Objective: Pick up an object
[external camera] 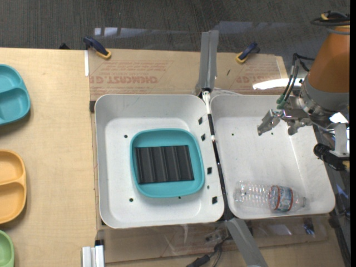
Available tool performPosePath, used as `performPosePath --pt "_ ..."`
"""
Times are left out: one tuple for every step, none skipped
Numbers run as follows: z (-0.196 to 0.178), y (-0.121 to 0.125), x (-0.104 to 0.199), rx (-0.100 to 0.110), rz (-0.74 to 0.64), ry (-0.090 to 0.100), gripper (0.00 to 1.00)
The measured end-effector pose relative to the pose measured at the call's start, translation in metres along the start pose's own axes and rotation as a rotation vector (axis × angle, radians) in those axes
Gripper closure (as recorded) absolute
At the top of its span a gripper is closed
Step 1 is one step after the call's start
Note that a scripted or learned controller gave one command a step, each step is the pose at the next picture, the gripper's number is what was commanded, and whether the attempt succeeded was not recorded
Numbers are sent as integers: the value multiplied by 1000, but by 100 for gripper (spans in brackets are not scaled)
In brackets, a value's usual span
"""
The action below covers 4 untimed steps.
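Tan bench w/ two white bins: over the right bin (311,149) the two-finger gripper (281,122) hangs, fingers spread, holding nothing. Well apart, by the near wall, lies a clear crumpled plastic bottle w/ red label (270,197) — prob. light, slick, crushable, so grip across its mid-body. Left bin (111,149) holds a teal tray w/ dark ribbed insert (167,163).

**Around the bins**

The worktop (50,65) is pale wood. At its left edge lie a teal plate (11,102), an orange plate (10,185) and a green plate (4,249). Cardboard (144,74) sits behind the bins, held by two clamps (97,47) (246,52). Beyond is grey carpet (167,10).
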<state>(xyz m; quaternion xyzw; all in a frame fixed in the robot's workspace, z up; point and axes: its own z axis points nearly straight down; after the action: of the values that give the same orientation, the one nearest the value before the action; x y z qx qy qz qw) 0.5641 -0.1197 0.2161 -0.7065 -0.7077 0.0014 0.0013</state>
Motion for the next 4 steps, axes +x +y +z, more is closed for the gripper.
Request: performPosePath --pt "53 -87 -28 1 126 0 0" --pt "126 -86 -54 -2 0 1 0" --pt "80 -86 -102 -3 -52 0 0" --pt "12 -86 -102 -3 67 -1 0"
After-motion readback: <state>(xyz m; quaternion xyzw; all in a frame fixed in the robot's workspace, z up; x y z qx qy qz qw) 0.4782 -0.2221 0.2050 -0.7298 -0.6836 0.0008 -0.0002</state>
